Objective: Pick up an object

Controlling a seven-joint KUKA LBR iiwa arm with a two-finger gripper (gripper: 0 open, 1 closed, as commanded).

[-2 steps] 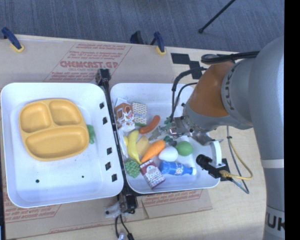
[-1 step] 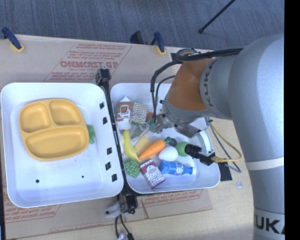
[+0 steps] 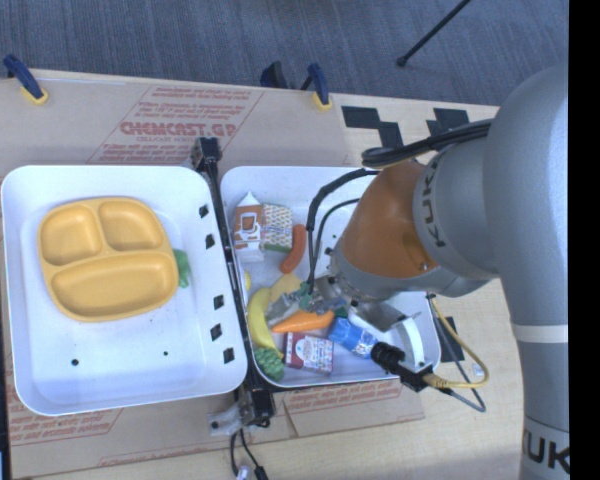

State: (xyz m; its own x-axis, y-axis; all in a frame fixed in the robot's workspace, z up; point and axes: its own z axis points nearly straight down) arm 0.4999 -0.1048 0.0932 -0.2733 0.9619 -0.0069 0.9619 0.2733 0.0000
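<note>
The right bin [image 3: 280, 180] holds a jumble of toy food: a small carton [image 3: 248, 226], a printed box [image 3: 276, 224], a red sausage [image 3: 293, 250], a yellow banana [image 3: 260, 318], an orange carrot [image 3: 302, 321], a red packet [image 3: 309, 353] and a blue bottle [image 3: 357, 337]. My gripper [image 3: 322, 293] is down among them, just above the carrot and beside the banana. The orange wrist band and grey arm cover the bin's right half and hide the fingers.
The left bin [image 3: 20, 298] carries a yellow divided tray [image 3: 105, 256] with a green item [image 3: 183, 267] at its right edge. A black clip strip [image 3: 218, 238] runs between the bins. Cables trail at the front right.
</note>
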